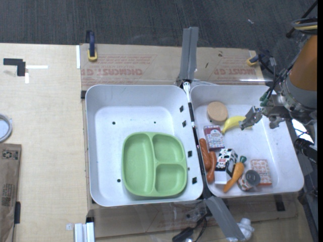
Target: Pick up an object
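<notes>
- Two white bins sit side by side on the bench; the left bin (101, 135) holds a green divided plate (154, 164), lying flat toward its near right corner, three compartments up.
- Further left, on the bare bench top, a roll of tape (3, 129) pokes in at the edge, and a brown paper bag (9, 185) lies below it.
- Behind the bins a sheet of cardboard (151, 67) is clamped down, with a grey post (189, 52) standing where the bins meet.
- Along the left wall of the right bin (280, 158) lie two sausages (206, 158), end to end by the look of it.
- Just beside them are a small red packet (213, 136) and, nearer, a black-and-white carton (224, 164).
- Toward the back of that bin sits a round tan puck (217, 112), with a banana (233, 122) just to its right.
- Near the front, a carrot (233, 177) leans against a small round tin (249, 179), and a pink packet (261, 171) lies beside that.
- The gripper (251, 119) hangs over the back right part of the bin, just at the banana's right tip; I cannot tell from here whether its fingers are apart or together, or whether it touches the fruit.
- On the far right the arm's orange band (307, 67) shows above the wrist.
</notes>
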Available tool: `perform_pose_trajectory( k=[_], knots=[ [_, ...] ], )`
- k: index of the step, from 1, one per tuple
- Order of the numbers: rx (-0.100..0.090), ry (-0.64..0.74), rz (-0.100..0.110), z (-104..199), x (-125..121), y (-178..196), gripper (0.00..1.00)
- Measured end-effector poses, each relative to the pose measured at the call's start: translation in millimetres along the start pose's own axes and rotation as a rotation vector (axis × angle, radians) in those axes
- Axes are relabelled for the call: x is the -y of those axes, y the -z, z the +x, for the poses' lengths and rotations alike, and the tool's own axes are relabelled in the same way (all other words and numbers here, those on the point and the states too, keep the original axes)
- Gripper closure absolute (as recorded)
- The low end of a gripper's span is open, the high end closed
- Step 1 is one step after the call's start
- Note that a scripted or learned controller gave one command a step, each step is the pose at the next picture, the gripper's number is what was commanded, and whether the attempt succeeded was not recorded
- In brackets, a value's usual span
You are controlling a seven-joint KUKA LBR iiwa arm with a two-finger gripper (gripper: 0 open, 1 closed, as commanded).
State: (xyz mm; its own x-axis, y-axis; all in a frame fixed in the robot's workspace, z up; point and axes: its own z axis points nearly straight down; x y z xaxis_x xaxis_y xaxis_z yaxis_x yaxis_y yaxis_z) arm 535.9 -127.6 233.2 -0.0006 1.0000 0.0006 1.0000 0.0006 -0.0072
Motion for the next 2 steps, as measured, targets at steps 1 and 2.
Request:
perform_pose_trajectory(
  k=[1,2],
  knots=[
    [0.002,0.294,-0.006,-40,-106,-111,0.0],
    [0.001,0.298,-0.005,-69,-67,-143,0.0]
  ],
)
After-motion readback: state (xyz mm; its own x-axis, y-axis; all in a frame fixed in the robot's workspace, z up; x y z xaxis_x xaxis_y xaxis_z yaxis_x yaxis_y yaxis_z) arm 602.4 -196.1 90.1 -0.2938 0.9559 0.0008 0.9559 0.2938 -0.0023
